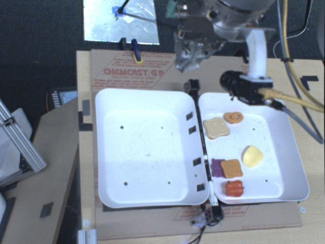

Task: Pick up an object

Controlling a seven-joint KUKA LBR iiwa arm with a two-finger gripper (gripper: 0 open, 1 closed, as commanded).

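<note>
Claw (189, 60) high above far rim of bins, nothing between fingers; whether parted or closed unclear. Right bin (289, 156) holds items near divider: bread slice (217, 128), long axis left-right, beside orange ring (233, 117); yellow piece (252, 156) apart. Left bin (142, 151) beside it.

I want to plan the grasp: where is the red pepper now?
The red pepper lies in the right bin, near its front left corner, just in front of the orange square.

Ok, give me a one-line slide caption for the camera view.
Tool above the bins' far edge; toast slice, yellow piece and red pepper in the right bin.
</note>
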